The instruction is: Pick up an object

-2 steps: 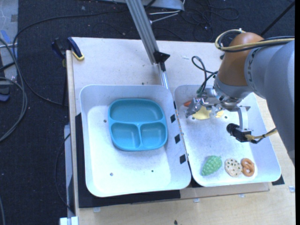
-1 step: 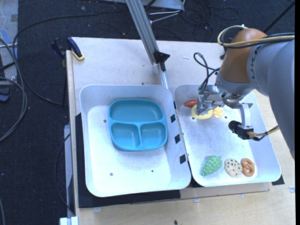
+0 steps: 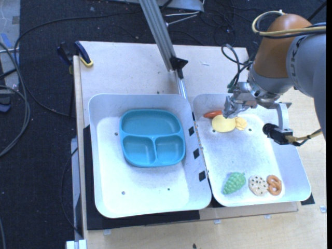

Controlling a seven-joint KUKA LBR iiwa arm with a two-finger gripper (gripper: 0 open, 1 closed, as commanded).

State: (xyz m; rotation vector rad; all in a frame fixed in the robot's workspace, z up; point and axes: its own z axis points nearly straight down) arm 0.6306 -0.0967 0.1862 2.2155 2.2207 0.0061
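Jaws [image 3: 232, 109] low over yellow toy [image 3: 224, 124] at back of right bin [image 3: 290, 165]; opening and grip: cannot tell. Orange piece [image 3: 212, 114] just left. Green item [image 3: 234, 183], cookie [image 3: 257, 185], pretzel [image 3: 274, 184] near front rim. Blue divided tray [image 3: 152, 137] in left bin [image 3: 104, 180].

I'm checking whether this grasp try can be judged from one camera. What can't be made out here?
- Camera view: the gripper is low over the yellow item; contact is too small to tell.
- The orange piece is partly hidden behind the gripper; its shape is unclear.
- The arm is cut off by the right edge.
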